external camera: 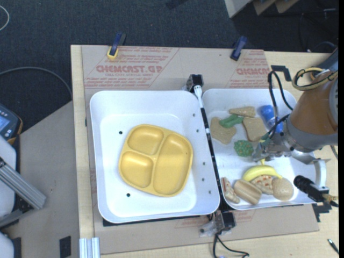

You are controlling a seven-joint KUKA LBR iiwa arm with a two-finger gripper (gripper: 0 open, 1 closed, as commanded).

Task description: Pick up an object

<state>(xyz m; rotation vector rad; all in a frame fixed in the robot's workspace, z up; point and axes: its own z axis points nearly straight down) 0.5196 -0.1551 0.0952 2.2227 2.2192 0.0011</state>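
The right bin (228,98) holds several toy foods. There are tan bread pieces (222,131), a green leafy piece (232,121), a blue item (266,112), a green broccoli (244,148), a yellow banana (260,171), a pizza slice (264,183), a brown roll (282,188) and a hot dog (246,191). My gripper (265,153) is low in this bin, just right of the broccoli and above the banana. The wrist hides what lies under it.
In the left bin (102,144) lies a yellow divided plate (156,159). A black divider (207,138) runs between the bins. The grey and orange arm (314,117) covers the right bin's right side. Cables (277,90) loop over its far edge.
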